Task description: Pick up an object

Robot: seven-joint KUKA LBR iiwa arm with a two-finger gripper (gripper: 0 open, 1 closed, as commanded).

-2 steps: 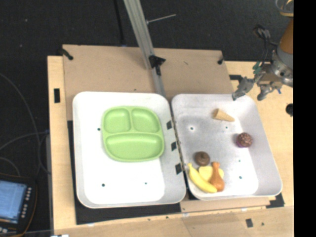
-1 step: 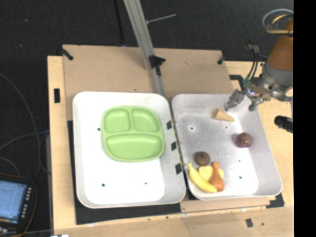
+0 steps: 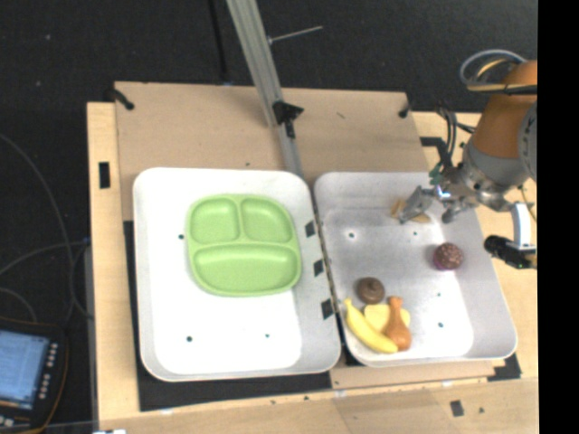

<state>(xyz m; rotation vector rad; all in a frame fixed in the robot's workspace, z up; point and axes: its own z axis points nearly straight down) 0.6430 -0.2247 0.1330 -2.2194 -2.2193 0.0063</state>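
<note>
My gripper [image 3: 432,208] hangs over the far part of the right bin [image 3: 479,333], open, with nothing between its fingers. A small tan object [image 3: 398,209] lies just left of the left fingertip, beside it rather than in the gap. A dark purple ball [image 3: 447,257] rests on the bin floor a little nearer than the gripper. At the bin's near left side lie a brown round item [image 3: 369,289], a yellow banana [image 3: 364,329] and an orange piece [image 3: 397,323], packed close together.
The left bin [image 3: 163,333] holds a green divided plate [image 3: 244,244]. A grey metal pole [image 3: 258,57] slants up from between the bins at the back. The arm's orange band [image 3: 502,116] is at the right edge.
</note>
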